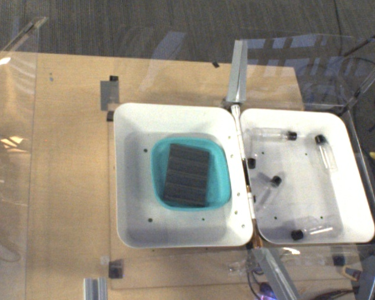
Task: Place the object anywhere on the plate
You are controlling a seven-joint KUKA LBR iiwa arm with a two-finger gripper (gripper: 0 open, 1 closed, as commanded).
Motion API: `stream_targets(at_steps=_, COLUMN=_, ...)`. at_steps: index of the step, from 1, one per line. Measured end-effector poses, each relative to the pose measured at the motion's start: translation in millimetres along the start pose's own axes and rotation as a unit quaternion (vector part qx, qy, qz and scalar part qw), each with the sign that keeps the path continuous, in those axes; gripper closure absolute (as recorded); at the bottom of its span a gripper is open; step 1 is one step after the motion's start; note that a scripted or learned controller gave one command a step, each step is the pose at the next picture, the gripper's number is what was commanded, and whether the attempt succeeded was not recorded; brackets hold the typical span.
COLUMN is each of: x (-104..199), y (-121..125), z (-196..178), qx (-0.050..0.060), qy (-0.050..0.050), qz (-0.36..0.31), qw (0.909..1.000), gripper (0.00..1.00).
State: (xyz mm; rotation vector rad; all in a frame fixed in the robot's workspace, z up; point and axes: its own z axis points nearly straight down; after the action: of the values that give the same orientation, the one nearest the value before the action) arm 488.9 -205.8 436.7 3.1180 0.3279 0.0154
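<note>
A teal square plate (221, 175) with rounded corners sits in the middle of the left white bin (131, 180). A dark grey ridged rectangular block (187, 175) lies flat on the plate, well inside its rim and turned slightly clockwise. Nothing touches or covers the block.
The right white bin (357, 192) holds several clear vials with black caps, such as one at the back (273, 134), one at the right (325, 152) and one at the front (310, 232). A metal bar (237, 74) runs back from the seam between the bins. Clear panels ring the bench.
</note>
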Motion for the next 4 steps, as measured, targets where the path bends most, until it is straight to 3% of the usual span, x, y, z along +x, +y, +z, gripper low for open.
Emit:
stream_targets(at_steps=1, x=0, y=0, z=0, qx=0.000, qy=0.000, qz=0.000, qw=1.0000, gripper=0.00)
stream_targets(at_steps=2, x=59, y=-32, z=2, qx=0.002, qy=-0.001, qz=0.000, qw=1.0000, gripper=0.00)
stream_targets(at_steps=3, x=15, y=-1, z=1, qx=0.001, qy=0.000, qz=0.002, qw=1.0000, gripper=0.00)
stream_targets(at_steps=4, x=158, y=31, z=4, qx=0.001, qy=-0.002, qz=-0.019, qw=0.9998, gripper=0.00)
